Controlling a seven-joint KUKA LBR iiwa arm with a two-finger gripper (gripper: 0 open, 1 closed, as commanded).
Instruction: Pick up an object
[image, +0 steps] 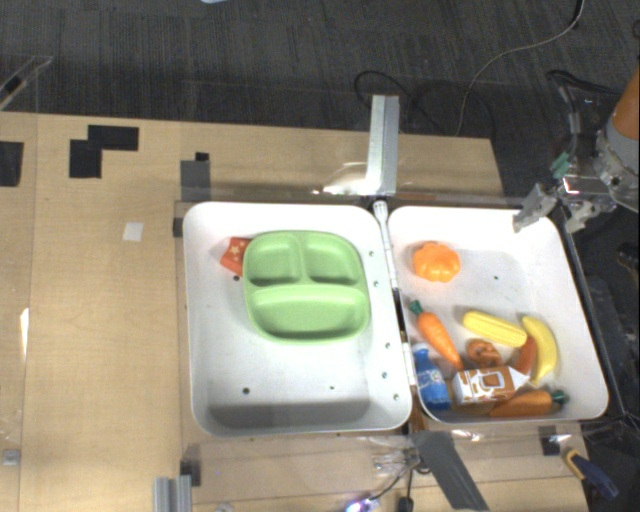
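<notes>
Nearest me, a juice box (487, 384) lies in a heap of toy food at the right bin's (500, 225) near edge. From my seat the pincer (545, 205) hangs over that bin's far right corner; I cannot tell its state. Pumpkin (437, 261) sits left of it and slightly nearer, alone, the easiest of 2 choices.

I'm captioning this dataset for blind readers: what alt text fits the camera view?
The grey arm's gripper hovers at the right white bin's far right corner, over toy food: an orange pumpkin, carrot, yellow banana. The left white bin holds a green divided plate.
</notes>
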